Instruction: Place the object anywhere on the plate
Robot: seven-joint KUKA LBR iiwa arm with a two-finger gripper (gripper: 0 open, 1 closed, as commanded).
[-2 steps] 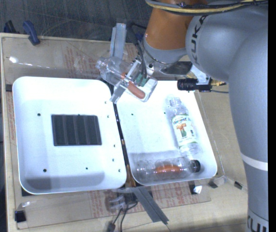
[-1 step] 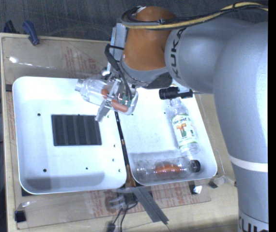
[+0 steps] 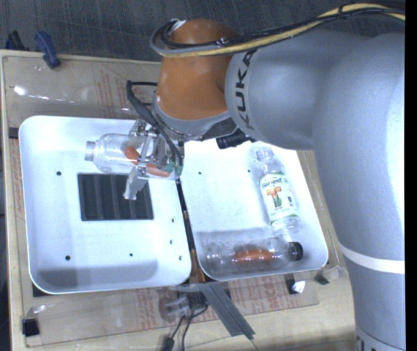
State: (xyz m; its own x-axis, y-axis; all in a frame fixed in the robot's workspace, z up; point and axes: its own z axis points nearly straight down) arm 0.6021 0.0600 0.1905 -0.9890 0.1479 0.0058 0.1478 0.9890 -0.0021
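Bottle (image 3: pixel 113 152), clear plastic with an orange patch on it, lies on its side in the left bin (image 3: pixel 47 196) at about twelve o'clock from the dark ribbed plate (image 3: pixel 113 196), just beyond the plate's far edge and off it. Nearest the camera, a second clear bottle (image 3: pixel 249 254) with a dark cap lies along the right bin's (image 3: pixel 216 196) near wall at six o'clock. A third bottle (image 3: pixel 276 192), with a white and green label, lies lengthwise toward three o'clock in that bin. The tool (image 3: pixel 146 168) hangs over the left bin's right side, touching or overlapping the first bottle's right end; whether it is clenched on the bottle or released I cannot tell. Both bins sit on the counter (image 3: pixel 84 86).
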